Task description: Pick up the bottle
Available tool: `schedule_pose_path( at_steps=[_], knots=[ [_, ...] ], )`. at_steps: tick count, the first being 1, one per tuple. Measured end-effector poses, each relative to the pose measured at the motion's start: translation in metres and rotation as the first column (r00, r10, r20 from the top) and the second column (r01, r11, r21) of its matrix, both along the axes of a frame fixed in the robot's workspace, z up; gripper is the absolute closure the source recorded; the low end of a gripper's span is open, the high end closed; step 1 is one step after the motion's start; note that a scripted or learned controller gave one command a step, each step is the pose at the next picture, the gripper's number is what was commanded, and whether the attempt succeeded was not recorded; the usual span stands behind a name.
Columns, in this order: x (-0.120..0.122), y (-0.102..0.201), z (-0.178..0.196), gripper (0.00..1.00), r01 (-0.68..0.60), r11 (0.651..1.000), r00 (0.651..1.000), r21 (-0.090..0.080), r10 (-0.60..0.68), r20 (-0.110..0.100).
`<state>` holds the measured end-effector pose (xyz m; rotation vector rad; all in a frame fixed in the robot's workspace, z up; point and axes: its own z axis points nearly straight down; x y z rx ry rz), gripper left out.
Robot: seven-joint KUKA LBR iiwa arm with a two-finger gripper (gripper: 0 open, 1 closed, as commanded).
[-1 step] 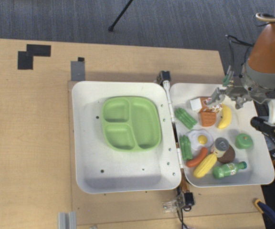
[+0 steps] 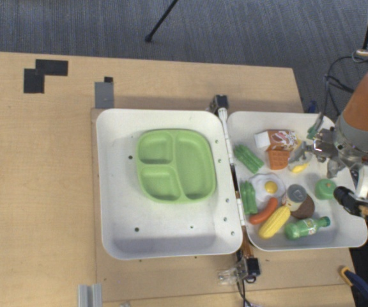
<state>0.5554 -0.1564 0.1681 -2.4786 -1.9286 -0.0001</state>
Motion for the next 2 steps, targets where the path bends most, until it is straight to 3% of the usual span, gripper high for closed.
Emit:
schedule_pose_path(
  at_steps=[1,2],
  knots=[
    [-0.003,-0.01,0.103,0.0,0.143,0.99,0.99,-0.002,-0.143,0.005],
    [-0.002,-0.009,0.113,1.0,0.135,0.991,0.991,-0.002,-0.135,0.007]
  ],
)
